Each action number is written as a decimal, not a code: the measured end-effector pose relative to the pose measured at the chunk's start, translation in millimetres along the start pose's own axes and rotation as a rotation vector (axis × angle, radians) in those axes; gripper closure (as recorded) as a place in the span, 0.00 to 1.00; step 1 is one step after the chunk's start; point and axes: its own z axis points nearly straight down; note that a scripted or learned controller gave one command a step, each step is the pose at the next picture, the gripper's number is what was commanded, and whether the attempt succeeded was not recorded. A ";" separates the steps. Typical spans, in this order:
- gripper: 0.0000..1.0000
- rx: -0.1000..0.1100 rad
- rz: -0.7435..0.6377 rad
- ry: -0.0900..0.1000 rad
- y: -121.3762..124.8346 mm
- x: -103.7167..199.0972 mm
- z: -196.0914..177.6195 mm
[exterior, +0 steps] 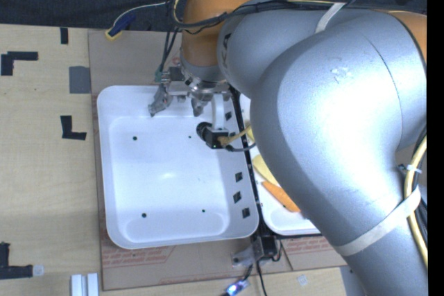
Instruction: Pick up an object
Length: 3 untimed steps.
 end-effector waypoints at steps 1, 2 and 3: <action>0.00 0.000 0.003 -0.001 -23.5 66.5 -1.0; 1.00 0.001 0.005 -0.002 -22.6 63.1 -10.7; 1.00 -0.009 0.007 0.001 -8.4 85.2 -99.9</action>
